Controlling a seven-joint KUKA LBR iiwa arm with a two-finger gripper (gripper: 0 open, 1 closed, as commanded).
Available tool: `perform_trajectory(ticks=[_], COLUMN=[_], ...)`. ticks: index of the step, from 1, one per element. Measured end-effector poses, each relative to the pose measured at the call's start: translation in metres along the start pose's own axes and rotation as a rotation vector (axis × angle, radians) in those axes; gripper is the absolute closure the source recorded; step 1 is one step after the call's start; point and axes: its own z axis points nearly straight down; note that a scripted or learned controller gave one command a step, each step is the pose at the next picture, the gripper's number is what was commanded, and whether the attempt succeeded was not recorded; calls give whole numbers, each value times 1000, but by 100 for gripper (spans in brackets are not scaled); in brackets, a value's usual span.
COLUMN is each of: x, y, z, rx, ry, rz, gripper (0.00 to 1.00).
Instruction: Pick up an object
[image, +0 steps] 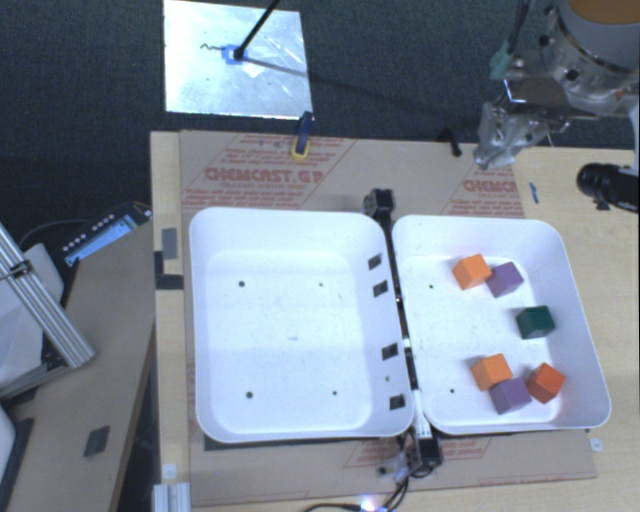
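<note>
The right bin (570, 270) holds several small blocks. An orange block (471, 270) touches a purple block (505, 279) near the bin's back. A dark green block (535, 321) lies alone by the right wall. At the front, an orange block (490, 371), a purple block (510, 394) and a red-orange block (545, 382) cluster together. My gripper (492, 150) hangs high above the bench, beyond the right bin's back edge, with nothing seen in it and well clear of every block.
The left bin (210, 300) sits beside the right one, with black clips (380, 290) along their shared rim. A shiny metal sheet (235, 60) lies beyond the bench, and a yellow clip (300, 148) sits at the bench's back edge.
</note>
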Motion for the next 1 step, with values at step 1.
perform_trajectory(ticks=[1], x=[-12], y=[38], z=[1], rx=[-8], ry=[-2], rz=[-1], gripper=[100])
